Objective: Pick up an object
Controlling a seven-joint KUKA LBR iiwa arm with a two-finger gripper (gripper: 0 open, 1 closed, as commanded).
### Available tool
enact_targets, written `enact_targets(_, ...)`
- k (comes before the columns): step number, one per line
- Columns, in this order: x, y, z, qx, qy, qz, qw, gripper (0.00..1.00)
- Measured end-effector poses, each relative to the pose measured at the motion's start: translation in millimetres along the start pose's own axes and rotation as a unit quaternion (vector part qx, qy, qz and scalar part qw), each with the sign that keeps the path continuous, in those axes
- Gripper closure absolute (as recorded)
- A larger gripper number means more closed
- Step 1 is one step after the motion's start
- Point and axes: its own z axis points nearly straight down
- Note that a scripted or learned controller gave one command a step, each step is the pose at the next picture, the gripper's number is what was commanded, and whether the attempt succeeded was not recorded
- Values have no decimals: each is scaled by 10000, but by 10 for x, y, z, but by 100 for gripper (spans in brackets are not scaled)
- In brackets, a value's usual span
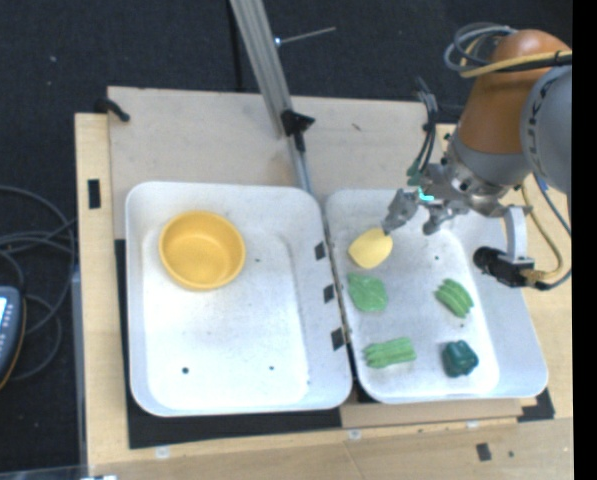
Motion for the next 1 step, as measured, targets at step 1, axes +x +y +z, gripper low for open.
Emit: enact_targets(1,0,0,0,0,0,0,10000,0)
